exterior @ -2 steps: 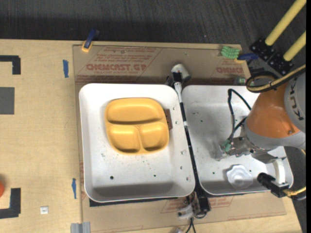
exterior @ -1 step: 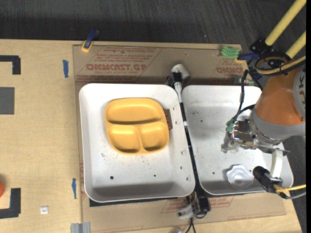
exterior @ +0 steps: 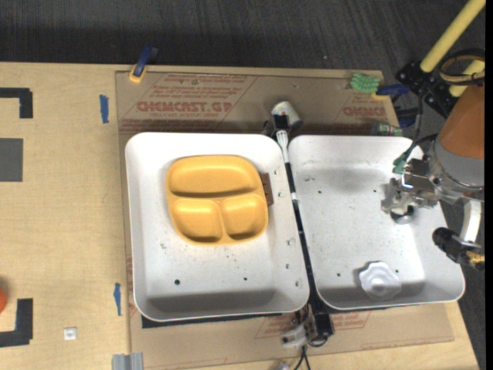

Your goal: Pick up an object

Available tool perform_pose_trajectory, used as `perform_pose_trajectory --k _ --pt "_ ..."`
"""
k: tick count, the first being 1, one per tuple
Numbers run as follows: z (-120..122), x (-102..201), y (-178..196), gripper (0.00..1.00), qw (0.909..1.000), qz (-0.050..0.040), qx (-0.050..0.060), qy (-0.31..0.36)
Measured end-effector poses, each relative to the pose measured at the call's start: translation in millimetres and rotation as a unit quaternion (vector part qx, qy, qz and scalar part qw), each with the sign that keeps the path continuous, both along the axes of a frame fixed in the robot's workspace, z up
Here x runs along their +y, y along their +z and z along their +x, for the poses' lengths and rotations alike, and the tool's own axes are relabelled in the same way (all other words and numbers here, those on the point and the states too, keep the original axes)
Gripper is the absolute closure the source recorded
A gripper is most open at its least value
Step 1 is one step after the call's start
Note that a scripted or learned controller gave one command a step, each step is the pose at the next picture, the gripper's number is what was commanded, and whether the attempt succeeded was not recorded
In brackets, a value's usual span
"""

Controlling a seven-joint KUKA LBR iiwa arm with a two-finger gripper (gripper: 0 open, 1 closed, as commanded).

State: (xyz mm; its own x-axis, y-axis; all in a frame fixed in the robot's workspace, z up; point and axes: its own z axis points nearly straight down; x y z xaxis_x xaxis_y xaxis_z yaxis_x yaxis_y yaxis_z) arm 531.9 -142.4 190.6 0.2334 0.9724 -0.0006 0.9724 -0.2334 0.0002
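Reaching in from the right, the grey arm with its orange band brings the hand over the right part of the right-hand white bin. Whether the hand is spread or pressed together cannot be told from this slanted view: the metal parts at its tip blur into a single cluster, and no object can be seen between them.

Below the hand and a little to its left, near the bin's front wall, lies a small white object, pale against the white floor and hard to make out in shape. It sits apart from the hand, not touching it.

Far to the hand's left, across the dark seam where the two bins meet, the left-hand white bin holds a yellow tray with three compartments, one long section at the back and two smaller ones at the front. It rests flat near the middle of that bin, slightly toward the back.

Both bins stand on a sheet of cardboard with red lettering, which lies on the light wooden worktop. A green clip sits at the cardboard's back edge above and to the left of the hand, and a blue and yellow clip sits at the far left back corner.
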Motion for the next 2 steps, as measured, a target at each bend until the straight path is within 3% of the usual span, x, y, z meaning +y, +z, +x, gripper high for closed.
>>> perform_pose_trajectory --k 1,2 --pt "-3.0 -45.9 -33.1 1.0 0.9987 0.0007 0.001 0.05" --pt "-2.9 -45.6 -33.0 0.0 0.9987 0.0008 0.001 0.051"
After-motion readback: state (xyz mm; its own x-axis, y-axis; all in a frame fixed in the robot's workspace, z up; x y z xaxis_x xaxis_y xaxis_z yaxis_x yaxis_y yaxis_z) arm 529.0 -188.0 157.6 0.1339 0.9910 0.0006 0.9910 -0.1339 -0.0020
